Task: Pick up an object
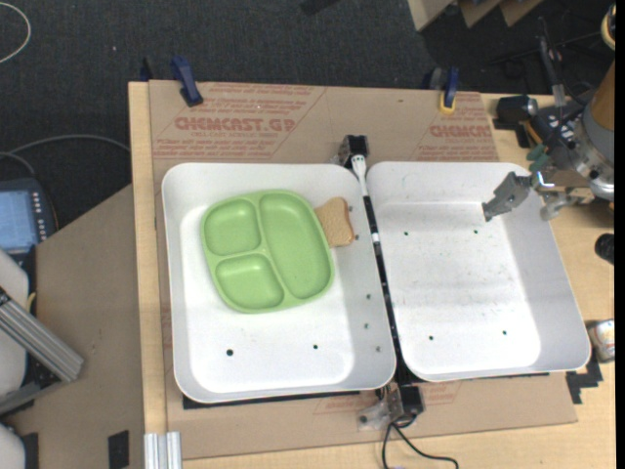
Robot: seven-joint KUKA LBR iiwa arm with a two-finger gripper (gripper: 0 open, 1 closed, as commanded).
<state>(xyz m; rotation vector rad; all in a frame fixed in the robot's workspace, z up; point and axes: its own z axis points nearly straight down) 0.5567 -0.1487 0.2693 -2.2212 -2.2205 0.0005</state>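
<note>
I am over the right bin [547, 291], near its rim at about two o'clock, reaching in from the right side of the table [244, 115]. My fingers [508, 195] hang above the bin's white floor near its upper edge; from this slanted view I cannot tell whether they are apart or together, and I see nothing between them.

The things to pick up lie in the left bin [195, 340], well apart from me. A green plate [267, 250] with three sections lies flat in that bin's upper half, a little toward ten o'clock of the bin's middle. A small tan, cracker-like piece [337, 222] sits touching the plate's rim at about two o'clock of the plate, close to the seam between the two bins.

The bins sit side by side on a brown board [293, 106] printed with red lettering. A blue clamp [186, 81] grips the board's far edge at about eleven o'clock, and a second clamp [448, 88] with a yellow part grips it at about one o'clock.
</note>
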